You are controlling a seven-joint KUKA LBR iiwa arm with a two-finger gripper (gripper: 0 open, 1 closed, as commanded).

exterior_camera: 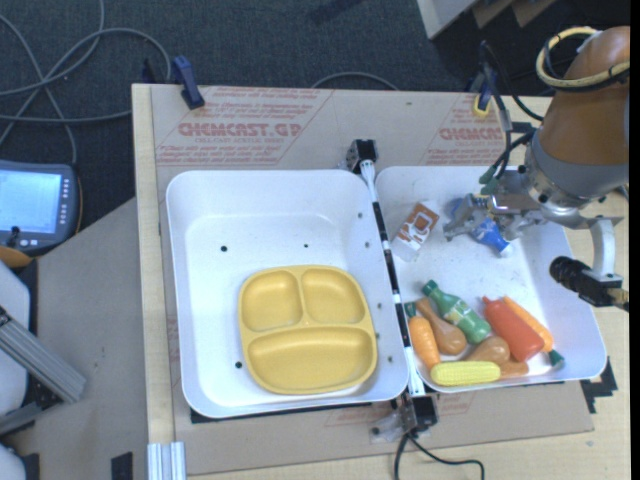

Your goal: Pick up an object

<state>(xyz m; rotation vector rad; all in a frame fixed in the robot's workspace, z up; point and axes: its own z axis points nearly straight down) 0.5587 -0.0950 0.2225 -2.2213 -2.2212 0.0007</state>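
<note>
Tabletop [250,118] carries two white bins. Left bin [200,218] holds yellow divided plate [305,328]. Right bin [575,323] holds toy food heaped at near edge: carrots, corn [463,373], green bottle [452,306]; small carton [416,225] lies apart. Arm [585,108] hangs over far right corner. Pincer [488,223] low beside blue object [492,236]; cannot tell grip state. Best: centre over blue object, descend straight, close squarely.

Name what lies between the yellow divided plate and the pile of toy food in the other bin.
In the camera view, the bins' two adjoining white rims run between the yellow plate and the toy food pile.
</note>
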